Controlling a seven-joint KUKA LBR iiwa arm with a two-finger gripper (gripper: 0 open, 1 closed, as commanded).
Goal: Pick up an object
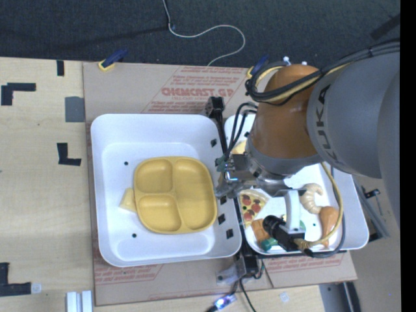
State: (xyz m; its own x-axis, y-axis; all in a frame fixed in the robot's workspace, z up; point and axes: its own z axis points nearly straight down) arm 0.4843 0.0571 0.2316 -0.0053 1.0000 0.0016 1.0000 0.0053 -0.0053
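Yellow plate (175, 195), split into compartments, lies flat in the middle of the left bin (107, 135), and a pale yellow flat piece (126, 201) pokes out from under its left edge. You see the arm (292, 119) reaching in from the right, its orange band above the right bin (359, 234). The gripper (229, 174) sits low over the wall where the two bins meet, just beside the plate's right rim. From this angle you cannot tell whether it is open or closed, and nothing shows in its hold. In the right bin lie a toy pizza slice (252, 203) and what looks like a pale croissant (312, 197). Both bins rest on a cardboard sheet (188, 90) with red print, on a pale bench (39, 174) with black marks. Dark carpet (78, 12) lies beyond, crossed by a thin white cable (208, 31).
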